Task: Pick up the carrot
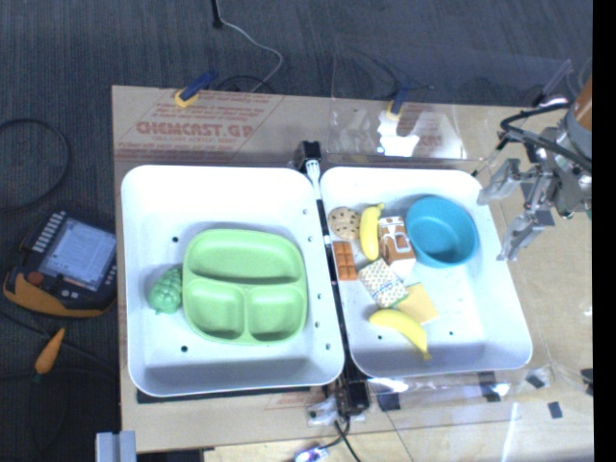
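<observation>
A small orange tapered object [48, 349], possibly the carrot, lies on the dark carpet left of the bench, outside both bins. An orange-brown segmented bar [344, 258] rests against the right bin's left wall. My gripper [507, 213] hangs over the right rim of the right bin [500, 287], beside the blue bowl [441, 230]. Its fingers are spread apart with nothing between them. It is far from the orange object.
The right bin also holds a cookie [343, 221], two bananas [370, 231] [404, 327], a brown and white box [395, 240], a checkered box [382, 281] and a cheese wedge [419, 303]. The left bin has a green divided plate [243, 284] and a green knobbly toy [166, 292]. A pendant [67, 263] lies on the floor.
</observation>
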